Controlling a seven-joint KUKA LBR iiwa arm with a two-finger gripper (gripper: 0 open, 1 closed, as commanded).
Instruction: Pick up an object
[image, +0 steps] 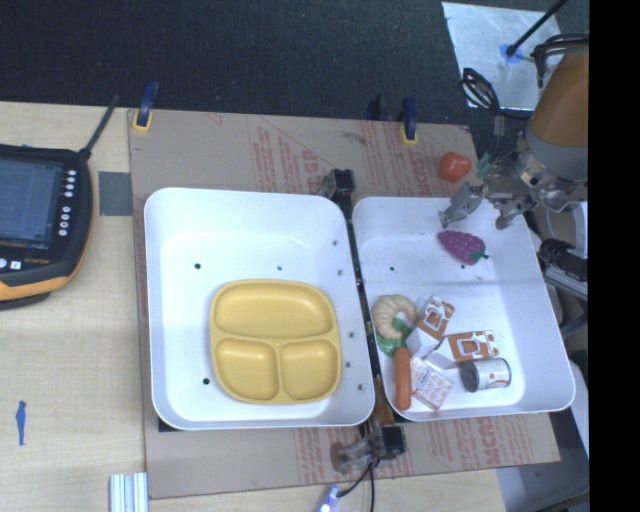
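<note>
1. Occupying the bench's left half, the left bin (170, 300) carries a yellow divided tray (275, 340) lying flat in its near half.
2. Right bin (530, 300) sits just beside it, rims touching.
3. Arm (562, 100) enters at the upper right; its gripper (487, 207) hovers over the right bin's far edge, fingers spread, nothing between them.
4. Purple grape bunch (461, 245) lies just below the gripper, apart from it.
5. Near corner cluster: pretzel-like ring (392, 314), orange carrot (402, 378), small cartons (472, 346), dark can (484, 375).
6. Red tomato (455, 166) rests outside the bin on the cardboard.
</note>
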